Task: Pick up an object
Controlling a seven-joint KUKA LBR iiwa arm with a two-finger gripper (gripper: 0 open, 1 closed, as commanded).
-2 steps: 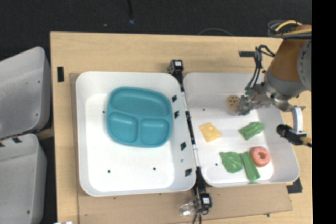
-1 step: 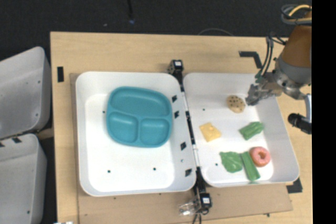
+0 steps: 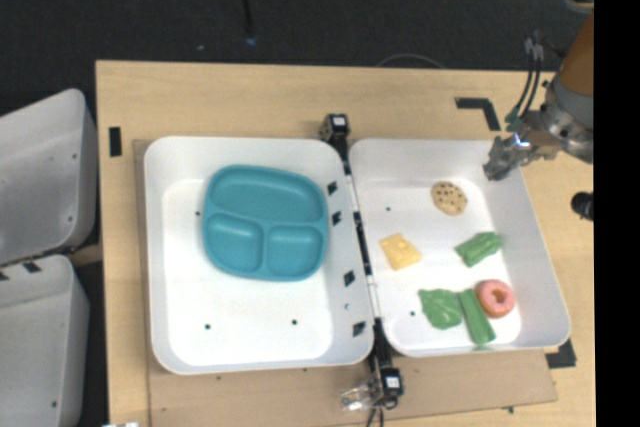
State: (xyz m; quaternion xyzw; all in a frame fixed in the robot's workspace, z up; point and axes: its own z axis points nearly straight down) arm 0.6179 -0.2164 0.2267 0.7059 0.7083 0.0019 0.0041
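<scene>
Round speckled cookie [image 3: 449,197] lies in the right white bin [image 3: 530,235], far side, nearest the tool [image 3: 503,160] hovering over the bin's far right corner. Nothing is lifted yet; I cannot tell the tool's opening.

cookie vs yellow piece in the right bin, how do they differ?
The cookie is round, tan and speckled dark; the yellow piece is blocky, angular and plain yellow. The cookie lies nearer the gripper, toward the bin's far side; the yellow piece lies more central. Both rest apart in the right bin, untouched.
</scene>
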